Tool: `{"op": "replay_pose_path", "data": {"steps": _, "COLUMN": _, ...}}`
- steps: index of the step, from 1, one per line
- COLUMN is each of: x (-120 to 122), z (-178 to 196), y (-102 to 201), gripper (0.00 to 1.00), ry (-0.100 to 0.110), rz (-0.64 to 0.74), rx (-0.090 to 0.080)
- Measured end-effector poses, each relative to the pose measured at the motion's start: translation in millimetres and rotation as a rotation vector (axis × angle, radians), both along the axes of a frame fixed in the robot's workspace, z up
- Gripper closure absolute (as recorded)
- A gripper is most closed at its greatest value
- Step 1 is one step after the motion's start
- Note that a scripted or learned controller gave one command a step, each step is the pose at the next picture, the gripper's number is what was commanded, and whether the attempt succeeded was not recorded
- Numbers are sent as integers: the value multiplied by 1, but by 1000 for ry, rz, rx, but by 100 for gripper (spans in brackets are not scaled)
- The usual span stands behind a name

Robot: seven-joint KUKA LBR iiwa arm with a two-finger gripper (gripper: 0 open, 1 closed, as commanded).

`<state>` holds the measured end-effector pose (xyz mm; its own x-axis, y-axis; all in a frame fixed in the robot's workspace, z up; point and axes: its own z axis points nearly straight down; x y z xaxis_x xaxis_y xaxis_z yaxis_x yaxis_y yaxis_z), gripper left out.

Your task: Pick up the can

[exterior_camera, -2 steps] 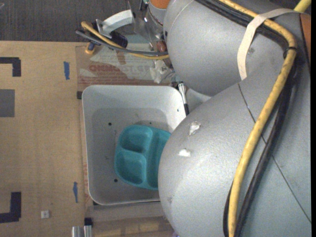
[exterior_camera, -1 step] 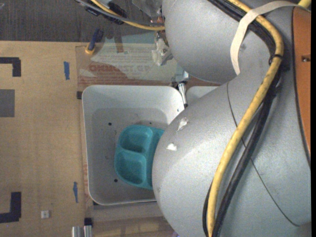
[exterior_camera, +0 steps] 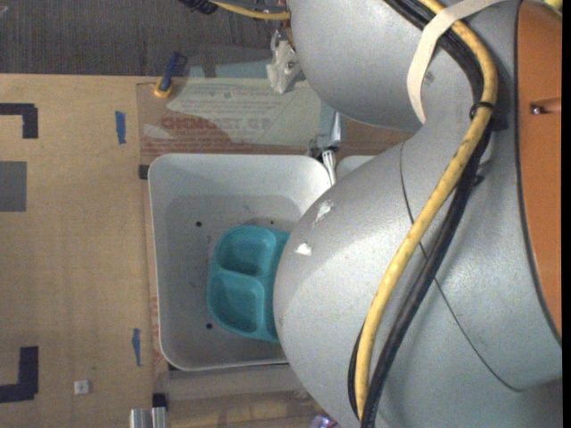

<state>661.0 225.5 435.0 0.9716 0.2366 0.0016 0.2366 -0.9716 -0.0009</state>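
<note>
In the left bin: shallow white plastic bin [exterior_camera: 169, 239] holding a teal two-compartment plastic tray [exterior_camera: 239, 279].
Arm: bulky grey arm [exterior_camera: 419, 266] covers the bin's right part.
Can: hidden; which way it lies from the hand can't be judged.
Hand: state cannot be told.

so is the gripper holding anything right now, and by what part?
Cannot be told. The arm covers most of the bin. Beside it lies a teal two-compartment tray, with nothing gripping it.

Camera view: fixed above, slanting down on the white bin [exterior_camera: 178, 194]
Nearness: arm [exterior_camera: 428, 239] close, bulking at right
</note>
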Motion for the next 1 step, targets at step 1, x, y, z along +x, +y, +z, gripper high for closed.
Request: {"op": "replay_pose_path", "data": {"steps": 1, "x": 0, "z": 0, "y": -3, "gripper": 100, "ry": 1, "rz": 28, "rx": -1}}
